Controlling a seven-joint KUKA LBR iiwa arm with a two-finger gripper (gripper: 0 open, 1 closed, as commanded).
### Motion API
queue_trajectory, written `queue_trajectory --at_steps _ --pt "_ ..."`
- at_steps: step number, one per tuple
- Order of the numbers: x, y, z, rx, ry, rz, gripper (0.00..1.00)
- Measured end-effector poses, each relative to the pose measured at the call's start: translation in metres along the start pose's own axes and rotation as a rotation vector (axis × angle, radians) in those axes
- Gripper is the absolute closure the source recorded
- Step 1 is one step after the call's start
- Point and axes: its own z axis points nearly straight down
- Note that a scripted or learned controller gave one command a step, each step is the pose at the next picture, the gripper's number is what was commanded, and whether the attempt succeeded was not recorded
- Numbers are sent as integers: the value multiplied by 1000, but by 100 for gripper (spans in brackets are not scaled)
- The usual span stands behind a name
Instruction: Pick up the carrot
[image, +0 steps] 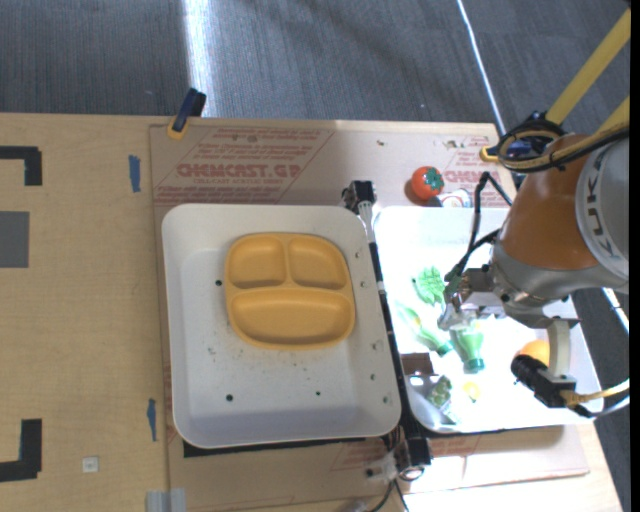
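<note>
The gripper (462, 318) hangs over the right bin (420, 225), low among green toy pieces, positioned to search its contents; whether it is released or clenched cannot be told. The carrot is probably the smooth orange shape (535, 351) at the frame's right, partly hidden behind the arm. A glossy yellow divided plate (290, 288) sits in the left bin (200, 330).
</note>
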Motion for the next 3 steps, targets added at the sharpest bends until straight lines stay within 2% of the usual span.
queue_trajectory --at_steps 1,2,3 --pt "67 -28 -33 1 0 209 100" --pt "133 -30 -26 3 0 476 100" --pt "67 -28 -102 2 0 626 100"
